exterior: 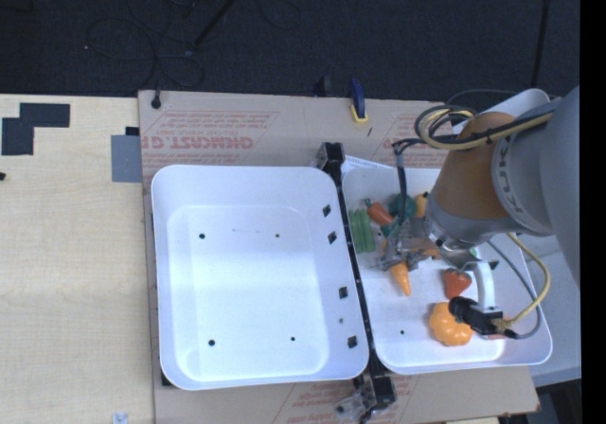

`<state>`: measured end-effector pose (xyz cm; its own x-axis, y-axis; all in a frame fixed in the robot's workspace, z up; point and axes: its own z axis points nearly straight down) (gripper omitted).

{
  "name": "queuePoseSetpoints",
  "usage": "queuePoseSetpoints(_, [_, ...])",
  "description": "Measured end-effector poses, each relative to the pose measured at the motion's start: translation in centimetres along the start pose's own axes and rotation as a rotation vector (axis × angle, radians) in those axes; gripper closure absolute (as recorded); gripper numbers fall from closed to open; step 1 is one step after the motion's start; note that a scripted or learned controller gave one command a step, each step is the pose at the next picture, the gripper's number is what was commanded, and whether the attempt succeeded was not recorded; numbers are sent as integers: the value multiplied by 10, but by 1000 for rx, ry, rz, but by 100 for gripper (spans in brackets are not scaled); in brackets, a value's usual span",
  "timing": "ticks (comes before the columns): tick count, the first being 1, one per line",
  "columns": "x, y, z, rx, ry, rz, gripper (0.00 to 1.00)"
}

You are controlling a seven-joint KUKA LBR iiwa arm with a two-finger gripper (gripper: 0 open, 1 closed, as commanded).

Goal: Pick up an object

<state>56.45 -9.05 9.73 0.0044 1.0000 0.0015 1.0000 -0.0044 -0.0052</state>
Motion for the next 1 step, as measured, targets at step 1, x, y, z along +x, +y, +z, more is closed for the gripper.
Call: queuePoseSetpoints(1, [53,-4,-93,-5,0,-8,100])
